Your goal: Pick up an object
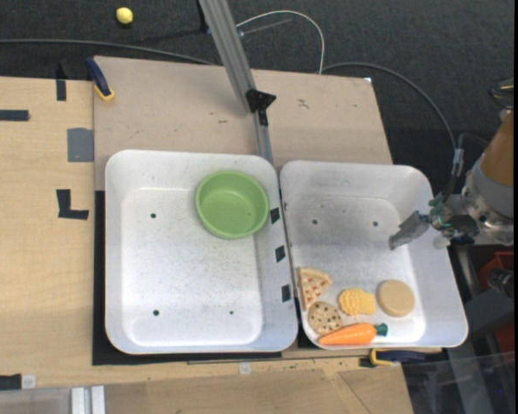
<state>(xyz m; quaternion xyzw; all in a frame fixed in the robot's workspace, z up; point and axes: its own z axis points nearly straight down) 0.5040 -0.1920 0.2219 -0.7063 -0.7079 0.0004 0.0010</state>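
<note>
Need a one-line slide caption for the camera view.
KUKA gripper hovers at the right bin's edge above toy foods; green bowl sits in the left bin.

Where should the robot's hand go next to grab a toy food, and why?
Probably down and toward the near edge of the right bin. The gripper sits above bare bin floor, holding nothing, while the round cookie lies nearest it, beside the yellow waffle piece and carrot.
</note>
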